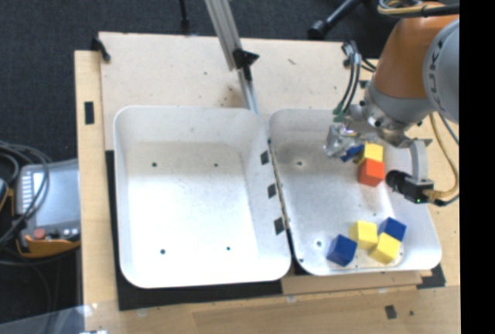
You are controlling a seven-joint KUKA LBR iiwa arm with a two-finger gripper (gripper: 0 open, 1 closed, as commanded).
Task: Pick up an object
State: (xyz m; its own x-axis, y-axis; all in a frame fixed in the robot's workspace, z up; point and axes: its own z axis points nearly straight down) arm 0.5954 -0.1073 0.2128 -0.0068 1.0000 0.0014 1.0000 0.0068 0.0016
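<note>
My gripper (342, 142) hangs low over the back part of the right bin (309, 193), under the grey and orange arm. A small blue block (354, 152) lies right against its tip, partly hidden by it. Just to the right stands a yellow block (373, 151) with an orange block (371, 172) touching its near side. At the bin's front right lie a blue block (341, 249), a yellow block (365, 233), another blue block (394, 229) and another yellow block (387, 248), close together.
The left bin (193, 193) adjoins the right one along a raised rim. A slanted metal post (224, 23) rises behind the bins. A black cable and connector (410, 185) hang from the wrist over the right bin's edge.
</note>
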